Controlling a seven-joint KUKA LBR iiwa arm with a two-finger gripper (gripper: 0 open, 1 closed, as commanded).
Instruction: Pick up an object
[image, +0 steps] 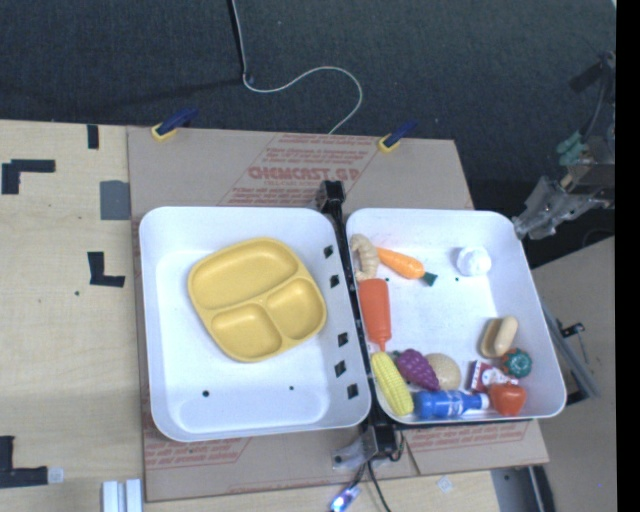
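The gripper (545, 215) hangs beyond the right bin's (500, 285) far right corner; its claw state cannot be told. Inside, a carrot (401, 264) lies slantwise, green tip toward the near right. Cardboard (300, 170) underlies both bins; dark carpet (120, 50) lies beyond.

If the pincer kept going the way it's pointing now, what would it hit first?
The pincer sits at the right bin's upper right corner, pointing down-left. It would probably meet that rim first, then the white round object. Depth is hard to judge here.
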